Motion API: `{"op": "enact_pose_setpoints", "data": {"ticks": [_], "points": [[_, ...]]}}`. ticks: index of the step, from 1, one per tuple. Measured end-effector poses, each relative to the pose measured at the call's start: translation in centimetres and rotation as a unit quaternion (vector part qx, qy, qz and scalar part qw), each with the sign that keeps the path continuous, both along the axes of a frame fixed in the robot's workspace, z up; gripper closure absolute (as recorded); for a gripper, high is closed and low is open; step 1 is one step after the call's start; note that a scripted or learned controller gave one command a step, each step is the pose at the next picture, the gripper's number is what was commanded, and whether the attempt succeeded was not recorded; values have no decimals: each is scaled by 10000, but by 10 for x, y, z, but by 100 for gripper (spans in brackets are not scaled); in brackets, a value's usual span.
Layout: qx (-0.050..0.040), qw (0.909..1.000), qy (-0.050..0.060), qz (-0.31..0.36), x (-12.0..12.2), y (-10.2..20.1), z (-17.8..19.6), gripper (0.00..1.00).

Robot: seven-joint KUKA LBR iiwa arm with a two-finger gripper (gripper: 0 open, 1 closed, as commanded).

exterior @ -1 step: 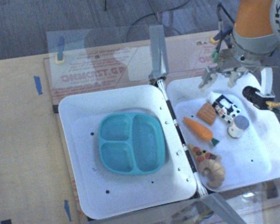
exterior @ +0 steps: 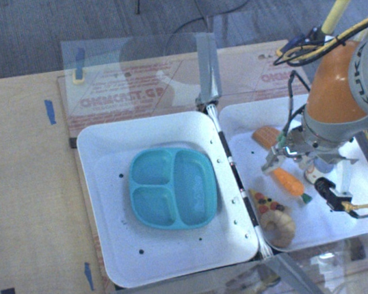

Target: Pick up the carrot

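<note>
The carrot (exterior: pixel 288 181) is small and orange with a green stub at its lower right end. It lies slantwise on the floor of the right bin (exterior: pixel 367 211), near the middle. My gripper (exterior: pixel 287 160) hangs just above the carrot's upper end, reaching in from the right under the orange-banded wrist. From this angle the carrot looks to be resting on the bin floor, partly under the gripper.
A tan-orange flat food piece (exterior: pixel 265 137) lies behind the carrot. A beige rounded item (exterior: pixel 278 223) with small coloured bits (exterior: pixel 262 200) beside it sits at the bin's front left. The left bin (exterior: pixel 101 149) holds a teal divided plate (exterior: pixel 174 187).
</note>
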State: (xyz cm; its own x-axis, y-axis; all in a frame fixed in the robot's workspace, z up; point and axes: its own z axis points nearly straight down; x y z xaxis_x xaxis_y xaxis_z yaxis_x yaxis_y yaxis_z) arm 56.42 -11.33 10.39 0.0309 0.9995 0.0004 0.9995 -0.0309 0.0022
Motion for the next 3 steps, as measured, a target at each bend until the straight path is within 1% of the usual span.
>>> {"op": "enact_pose_setpoints", "data": {"ticks": [1, 2, 3], "points": [[-5, 10000, -17, -50, 0, -5, 10, 100], [-5, 10000, -16, -48, 0, -5, 10, 0], [2, 9990, -25, -448, -79, -22, -16, 0]]}}
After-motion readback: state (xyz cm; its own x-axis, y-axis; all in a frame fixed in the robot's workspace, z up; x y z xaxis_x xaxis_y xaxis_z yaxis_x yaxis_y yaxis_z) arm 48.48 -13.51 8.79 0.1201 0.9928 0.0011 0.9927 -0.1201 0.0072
